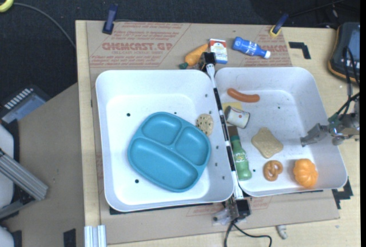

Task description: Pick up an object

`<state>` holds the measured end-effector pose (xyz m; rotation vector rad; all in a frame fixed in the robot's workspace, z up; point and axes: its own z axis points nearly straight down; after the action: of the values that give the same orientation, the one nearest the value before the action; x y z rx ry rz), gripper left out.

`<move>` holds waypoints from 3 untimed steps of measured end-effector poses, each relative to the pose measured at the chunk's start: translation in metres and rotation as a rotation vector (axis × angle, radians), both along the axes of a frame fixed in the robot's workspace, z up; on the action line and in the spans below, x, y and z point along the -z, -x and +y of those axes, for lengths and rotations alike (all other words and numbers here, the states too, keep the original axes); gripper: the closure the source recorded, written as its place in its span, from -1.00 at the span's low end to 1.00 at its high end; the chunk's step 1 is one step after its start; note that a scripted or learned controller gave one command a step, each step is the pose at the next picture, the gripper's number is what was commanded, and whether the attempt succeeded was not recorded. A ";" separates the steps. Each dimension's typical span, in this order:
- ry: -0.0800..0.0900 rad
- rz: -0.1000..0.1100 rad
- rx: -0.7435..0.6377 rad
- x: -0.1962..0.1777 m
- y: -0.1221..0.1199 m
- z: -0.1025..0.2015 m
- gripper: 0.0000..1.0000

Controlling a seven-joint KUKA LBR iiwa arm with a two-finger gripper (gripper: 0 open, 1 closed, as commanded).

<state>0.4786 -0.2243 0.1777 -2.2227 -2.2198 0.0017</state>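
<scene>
The right bin [297, 83] holds a sausage [243, 95], a small silver can [238, 118] on its side, a slice of bread [267, 142], a pretzel [273, 169], an orange pumpkin [305, 172] and a green bottle [241, 159] lying along the left wall. My gripper [323, 134] reaches in low over the bin's right rim, to the right of the bread and above the pumpkin. It touches none of them and nothing shows in it.
In the left bin [114, 91] lie a blue divided plate [168, 150] and a cookie [204, 122]. Behind the bins, on the board, lie a carrot [196, 55], a small carton [218, 50] and a blue bottle [250, 47]. Cables hang at the right edge.
</scene>
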 end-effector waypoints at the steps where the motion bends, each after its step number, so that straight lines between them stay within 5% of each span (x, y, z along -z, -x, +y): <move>1: -0.004 -0.002 -0.004 0.093 -0.002 0.006 -1.00; 2: 0.000 -0.002 -0.003 -0.011 -0.030 0.040 -1.00; 3: 0.000 0.001 0.000 0.053 -0.005 0.000 -1.00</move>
<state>0.4832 -0.2242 0.1243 -2.2217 -2.2198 0.0023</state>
